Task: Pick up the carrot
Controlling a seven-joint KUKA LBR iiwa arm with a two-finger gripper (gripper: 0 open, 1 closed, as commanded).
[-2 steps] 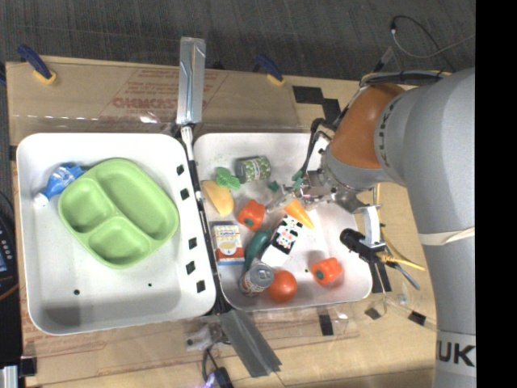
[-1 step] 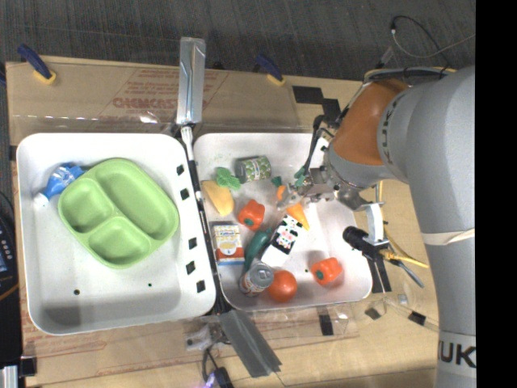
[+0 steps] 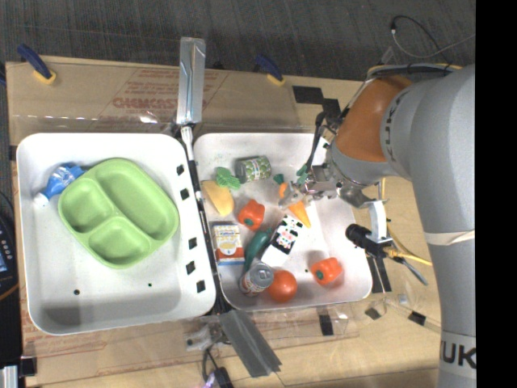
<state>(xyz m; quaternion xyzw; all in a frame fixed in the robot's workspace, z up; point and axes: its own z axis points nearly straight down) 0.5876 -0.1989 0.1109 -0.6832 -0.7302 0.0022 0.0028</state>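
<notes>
The carrot [image 3: 299, 212] is a small orange cone lying in the right bin [image 3: 343, 293], near its right-hand wall, with a green bit [image 3: 279, 180] up and left of it. My gripper [image 3: 309, 187] hangs over the bin just above the carrot's upper end, very close to it or touching it. The grey wrist with its orange band [image 3: 363, 128] reaches in from the right. From this angle I cannot make out whether the carrot is gripped.
Around the carrot lie a black-and-white block [image 3: 286, 235], an orange pepper [image 3: 251, 213], a green can [image 3: 254, 168], a yellow corn cob [image 3: 216, 197], a tomato [image 3: 282, 286] and another orange fruit [image 3: 326, 272]. The left bin [image 3: 48, 297] holds a green divided plate [image 3: 119, 211].
</notes>
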